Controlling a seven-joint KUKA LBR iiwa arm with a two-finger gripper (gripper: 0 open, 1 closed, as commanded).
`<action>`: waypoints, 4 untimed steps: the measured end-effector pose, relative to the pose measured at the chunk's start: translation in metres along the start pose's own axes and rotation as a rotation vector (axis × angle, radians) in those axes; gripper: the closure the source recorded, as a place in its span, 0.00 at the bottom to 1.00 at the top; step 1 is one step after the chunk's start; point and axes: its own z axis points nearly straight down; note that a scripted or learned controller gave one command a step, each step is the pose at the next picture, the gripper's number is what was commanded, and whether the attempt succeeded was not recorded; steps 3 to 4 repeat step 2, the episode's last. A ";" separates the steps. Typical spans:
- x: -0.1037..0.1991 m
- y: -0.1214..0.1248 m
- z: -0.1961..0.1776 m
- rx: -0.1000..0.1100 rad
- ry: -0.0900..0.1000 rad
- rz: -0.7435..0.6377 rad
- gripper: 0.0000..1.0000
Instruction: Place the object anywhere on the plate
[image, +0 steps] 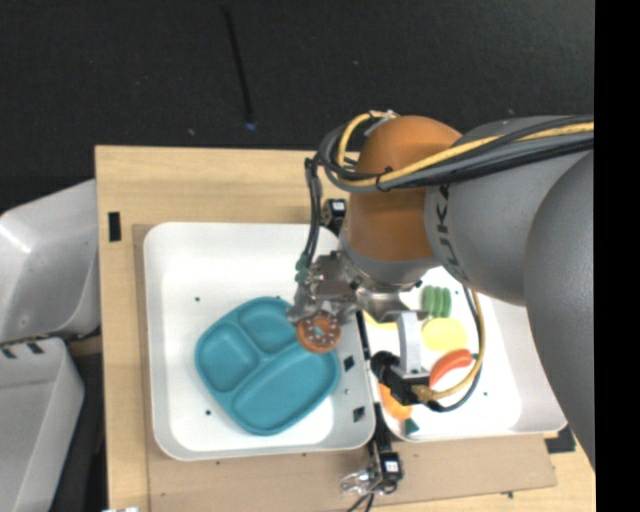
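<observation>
Tool (318, 318) closed on small brown doughnut-like object (319, 336) at teal divided plate (262, 365)'s 2 o'clock rim: risks rolling off into left white bin (190, 260) if released there.

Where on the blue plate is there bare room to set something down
The blue plate has three bare compartments; the left and lower ones sit farthest from the tool. Its upper right edge is crowded: the tool hangs there at a small brown object. The right bin is cluttered with toy food.

Plate (262, 368) smooth teal plastic; bins (170, 400) glossy white; bench (120, 180) pale wood.
</observation>
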 end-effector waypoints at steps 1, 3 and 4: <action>0.046 -0.009 -0.006 -0.002 0.002 -0.002 1.00; 0.043 -0.008 -0.006 -0.003 0.000 0.003 0.00; 0.043 -0.008 -0.006 -0.003 0.000 0.003 0.00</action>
